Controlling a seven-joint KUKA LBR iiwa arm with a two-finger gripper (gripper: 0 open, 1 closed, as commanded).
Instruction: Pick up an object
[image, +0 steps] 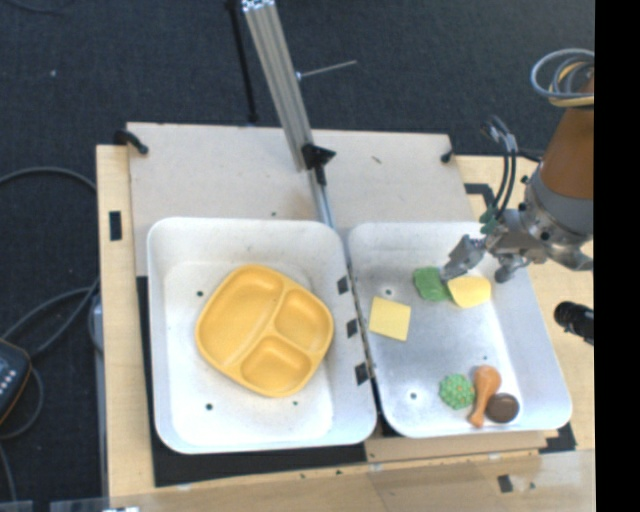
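Gripper (484, 259) hangs over the far side of the right bin (530, 330), fingers spread apart, nothing between them. Just below it lie a pale yellow piece (470, 291) touching a green piece (431, 284). Left bin (170, 330) holds 1 yellow divided plate (264, 329).

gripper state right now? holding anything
gripper: open, fingers spread above the right bin, nothing between them; the yellow piece and green piece lie just below.
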